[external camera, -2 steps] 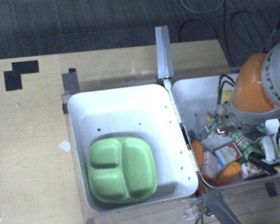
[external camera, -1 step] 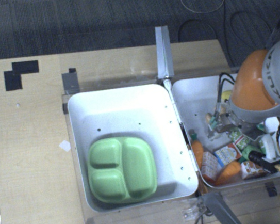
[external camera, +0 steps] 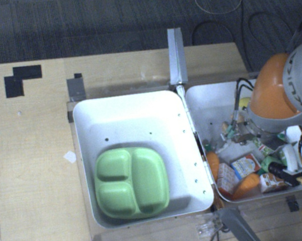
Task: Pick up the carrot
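Observation:
In the right bin [external camera: 209,98], an orange tapered shape that looks like the carrot [external camera: 247,184] lies at the front wall, partly under a food packet. A second orange piece [external camera: 214,164] rests against the bin's left wall; I cannot tell which of the two is the carrot. My gripper [external camera: 235,132] hangs low over the middle of this bin, behind and above both orange items, among the clutter. The grey arm with its orange band [external camera: 271,96] hides the bin's right side.
The left bin [external camera: 129,109] holds a green divided plate [external camera: 132,181] at its front left. Packets [external camera: 238,167], a green-capped item [external camera: 269,158] and a white piece [external camera: 294,135] crowd the right bin. A metal post [external camera: 176,54] stands behind the bins.

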